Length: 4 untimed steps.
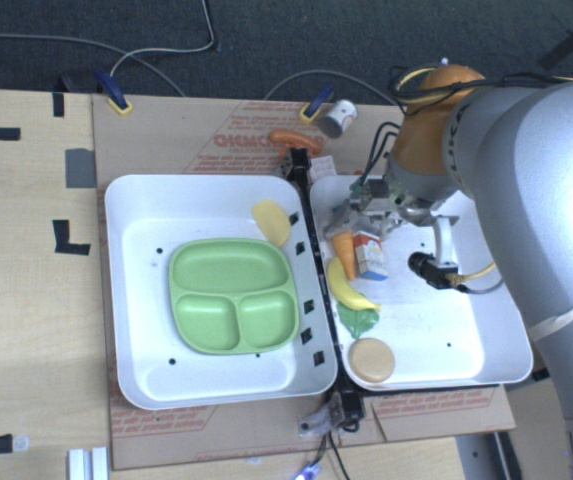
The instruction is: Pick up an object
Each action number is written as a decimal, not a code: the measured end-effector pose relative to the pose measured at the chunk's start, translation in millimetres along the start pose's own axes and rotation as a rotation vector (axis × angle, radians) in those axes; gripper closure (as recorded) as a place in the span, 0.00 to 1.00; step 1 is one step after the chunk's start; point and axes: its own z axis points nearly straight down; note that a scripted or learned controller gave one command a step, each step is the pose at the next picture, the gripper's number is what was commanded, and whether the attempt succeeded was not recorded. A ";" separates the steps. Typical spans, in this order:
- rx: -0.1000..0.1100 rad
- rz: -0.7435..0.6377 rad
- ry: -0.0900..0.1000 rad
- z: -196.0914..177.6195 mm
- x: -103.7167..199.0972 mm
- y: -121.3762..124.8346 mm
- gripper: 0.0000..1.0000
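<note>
One gripper [366, 211] low over carton [370, 256], contact unclear.

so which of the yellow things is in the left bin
The pale lemon, alone at the upper right of the left bin beside the green tray. The banana lies in the right bin among other items, below the hand.

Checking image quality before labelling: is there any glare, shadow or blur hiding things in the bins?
Camera view: even, soft lighting; the arm looms large and slightly blurred, covering part of the right bin; the clutter under the gripper is hard to resolve; the green tray looks sharp, with mild sheen.
</note>
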 end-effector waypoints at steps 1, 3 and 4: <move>-0.001 0.001 -0.001 -0.4 0.7 -20.3 0.00; -0.002 0.000 0.000 -0.5 -1.3 -17.8 0.00; 0.000 0.001 0.000 -0.3 -1.4 -16.4 0.00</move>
